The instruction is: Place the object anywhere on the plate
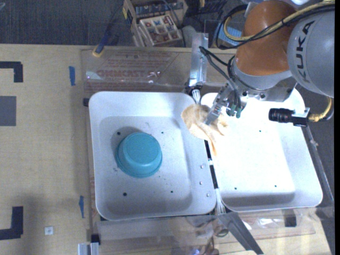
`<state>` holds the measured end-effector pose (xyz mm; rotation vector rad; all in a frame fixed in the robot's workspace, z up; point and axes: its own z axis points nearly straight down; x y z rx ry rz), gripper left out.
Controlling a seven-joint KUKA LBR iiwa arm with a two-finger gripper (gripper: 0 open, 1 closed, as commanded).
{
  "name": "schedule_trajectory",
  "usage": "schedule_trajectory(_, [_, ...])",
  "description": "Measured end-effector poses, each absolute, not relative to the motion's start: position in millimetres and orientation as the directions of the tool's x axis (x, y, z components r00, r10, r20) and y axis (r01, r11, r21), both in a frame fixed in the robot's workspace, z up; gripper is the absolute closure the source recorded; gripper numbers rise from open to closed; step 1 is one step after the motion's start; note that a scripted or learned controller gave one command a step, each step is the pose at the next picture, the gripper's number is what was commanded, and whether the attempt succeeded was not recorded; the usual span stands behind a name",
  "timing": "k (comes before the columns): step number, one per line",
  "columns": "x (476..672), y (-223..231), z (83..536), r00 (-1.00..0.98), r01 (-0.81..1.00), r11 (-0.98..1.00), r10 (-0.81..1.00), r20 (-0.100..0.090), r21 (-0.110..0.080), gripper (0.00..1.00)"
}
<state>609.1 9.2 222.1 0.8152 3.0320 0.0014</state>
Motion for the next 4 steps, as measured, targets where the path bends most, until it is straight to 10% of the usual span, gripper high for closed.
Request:
schedule_trajectory(1, [601.6,63.2,217.5,-0.992,0.126,0.992,0.126,-0.002,0.002,1.0])
schedule_trajectory(3, [570.0,160.5,228.6,-1.0,-0.004,1.0,-0.004,-0.001,0.002,1.0])
schedule_trajectory(4, [570.2,160.4,229.1,-1.0,-0.004,1.0,-0.004,-0.002,0.002,0.0])
